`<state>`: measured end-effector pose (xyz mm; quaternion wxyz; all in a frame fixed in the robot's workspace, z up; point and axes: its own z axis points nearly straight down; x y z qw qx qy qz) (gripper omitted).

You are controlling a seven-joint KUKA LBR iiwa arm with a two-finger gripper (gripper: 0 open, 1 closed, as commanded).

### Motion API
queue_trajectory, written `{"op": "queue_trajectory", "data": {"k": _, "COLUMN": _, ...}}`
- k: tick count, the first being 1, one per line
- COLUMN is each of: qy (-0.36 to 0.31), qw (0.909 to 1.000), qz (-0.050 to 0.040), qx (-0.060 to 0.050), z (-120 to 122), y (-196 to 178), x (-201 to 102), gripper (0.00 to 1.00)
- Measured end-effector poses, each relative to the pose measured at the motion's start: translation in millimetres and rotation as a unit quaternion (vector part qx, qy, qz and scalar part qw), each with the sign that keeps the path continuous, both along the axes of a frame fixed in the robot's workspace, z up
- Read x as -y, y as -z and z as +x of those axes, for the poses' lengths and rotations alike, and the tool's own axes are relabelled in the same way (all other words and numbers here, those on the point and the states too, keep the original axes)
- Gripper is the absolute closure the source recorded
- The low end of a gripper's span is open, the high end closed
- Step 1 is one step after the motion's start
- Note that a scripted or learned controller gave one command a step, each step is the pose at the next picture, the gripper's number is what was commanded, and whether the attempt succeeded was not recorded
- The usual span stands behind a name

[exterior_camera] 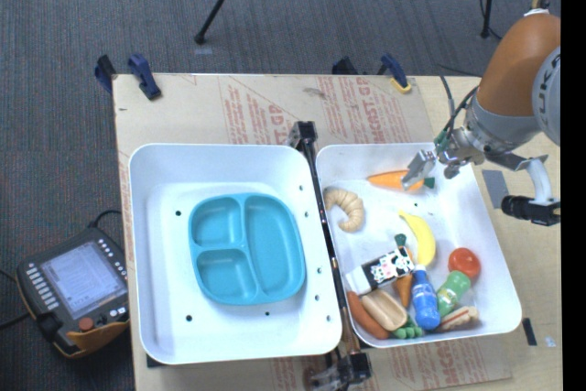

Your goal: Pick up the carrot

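Overhead, the hand (pixel 427 168) hung at the upper part of the right bin (pixel 490 224), its arm (pixel 513 87) reaching in from the right with the orange band above the wrist. The carrot (pixel 392 180) lay on its side on the bin floor near the back wall, its pointed end toward the left and its thick end under the hand. The hand sat right at that thick end, but the view was too small to show whether the carrot lay between the fingers, so I cannot tell whether the hand was wide, narrow or gripping.

Below the carrot and to the left lay a croissant (pixel 348 208), well apart from it. A banana (pixel 419 238) lay near the middle of the bin. Toward the front were a small milk carton (pixel 388 269), a blue bottle (pixel 424 299), a green bottle (pixel 452 291), a tomato (pixel 464 262) and a hot dog (pixel 377 311), all crowded together.

The left bin (pixel 151 197) held a blue tray (pixel 245 249) with three compartments. Both bins rested side by side on the desk (pixel 229 105), which had blue clamps (pixel 144 75) along its back edge. A teach pendant (pixel 71 287) lay on the floor to the left of the desk.
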<state>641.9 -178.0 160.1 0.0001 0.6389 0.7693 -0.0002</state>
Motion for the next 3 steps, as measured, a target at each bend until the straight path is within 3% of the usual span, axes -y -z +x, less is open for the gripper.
{"op": "queue_trajectory", "data": {"k": 1, "qy": -0.060, "qw": 0.9982, "qz": 0.0019, "qx": -0.005, "z": -0.1, "y": 74.3, "x": -45.4, "gripper": 0.00}}
{"op": "queue_trajectory", "data": {"k": 2, "qy": -0.130, "qw": 0.9915, "qz": -0.0001, "qx": 0.002, "z": 3.5, "y": -31.9, "x": -88.3, "gripper": 0.00}}
{"op": "queue_trajectory", "data": {"k": 3, "qy": -0.109, "qw": 0.9941, "qz": 0.0010, "qx": -0.002, "z": 1.2, "y": 73.5, "x": -91.9, "gripper": 0.00}}
